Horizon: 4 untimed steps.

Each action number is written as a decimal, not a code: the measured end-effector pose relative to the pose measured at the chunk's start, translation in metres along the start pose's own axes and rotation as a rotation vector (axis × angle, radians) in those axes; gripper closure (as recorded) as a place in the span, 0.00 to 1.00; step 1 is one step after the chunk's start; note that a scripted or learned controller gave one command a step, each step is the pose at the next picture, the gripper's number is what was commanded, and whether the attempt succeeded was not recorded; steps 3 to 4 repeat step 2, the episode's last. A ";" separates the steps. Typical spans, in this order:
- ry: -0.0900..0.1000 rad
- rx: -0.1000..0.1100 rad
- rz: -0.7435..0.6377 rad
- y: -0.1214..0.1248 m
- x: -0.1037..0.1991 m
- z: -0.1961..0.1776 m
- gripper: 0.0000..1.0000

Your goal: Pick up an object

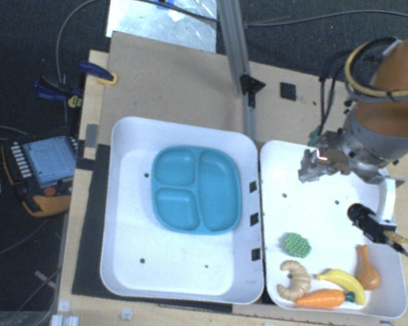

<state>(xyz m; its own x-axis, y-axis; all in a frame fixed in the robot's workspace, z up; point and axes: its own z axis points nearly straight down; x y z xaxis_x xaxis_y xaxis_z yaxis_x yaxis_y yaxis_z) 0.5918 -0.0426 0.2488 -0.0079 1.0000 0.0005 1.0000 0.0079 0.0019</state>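
In the right bin (pixel 281 209), near its front edge, lie a green knobbly ball (pixel 297 245), a tan curled croissant-like piece (pixel 294 278), an orange carrot (pixel 320 298), a yellow banana (pixel 343 282) and a brown drumstick-shaped piece (pixel 367 269). My gripper (pixel 313 166) hangs over the far part of this bin, well above and behind those items. Nothing shows between its fingers.
The left bin (pixel 119 260) holds a blue divided plate (pixel 197 189). A black cylinder (pixel 366 222) on a white bracket juts over the right bin's right side. A grey pole (pixel 235 40) slants across the back. Cables and tools lie left of the bench.
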 end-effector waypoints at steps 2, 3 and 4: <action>0.001 -0.002 -0.002 0.027 0.112 -0.004 1.00; 0.001 -0.002 -0.002 0.027 0.112 -0.004 1.00; 0.001 -0.002 -0.002 0.027 0.112 -0.004 1.00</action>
